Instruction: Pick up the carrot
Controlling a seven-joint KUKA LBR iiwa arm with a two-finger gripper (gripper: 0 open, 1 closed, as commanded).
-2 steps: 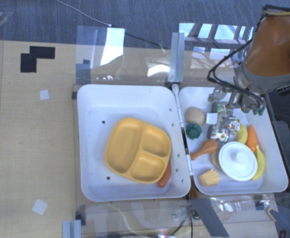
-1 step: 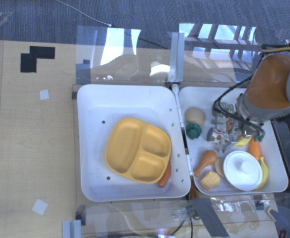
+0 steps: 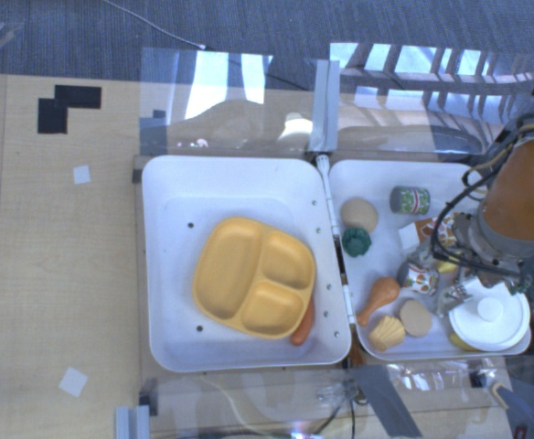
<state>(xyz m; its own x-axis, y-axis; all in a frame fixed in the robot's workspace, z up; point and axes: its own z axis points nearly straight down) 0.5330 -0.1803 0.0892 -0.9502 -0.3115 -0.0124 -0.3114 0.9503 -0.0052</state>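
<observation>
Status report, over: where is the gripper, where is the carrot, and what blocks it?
Gripper low in right bin. Carrot in left bin, untouched, wedged beside yellow tray. Divider wall between them.

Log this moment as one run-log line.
stage: approach | arm: over right bin | carrot: left bin, against yellow tray, untouched | grasp: none

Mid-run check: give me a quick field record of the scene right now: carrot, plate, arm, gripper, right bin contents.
carrot: left bin, lying against the yellow plate's lower right edge, partly tucked under it
yellow plate: three compartments, middle of left bin
arm: over right bin
gripper: low among right bin items, not at carrot; finger state unclear
right bin contents: green can, drumstick, white plate
</observation>
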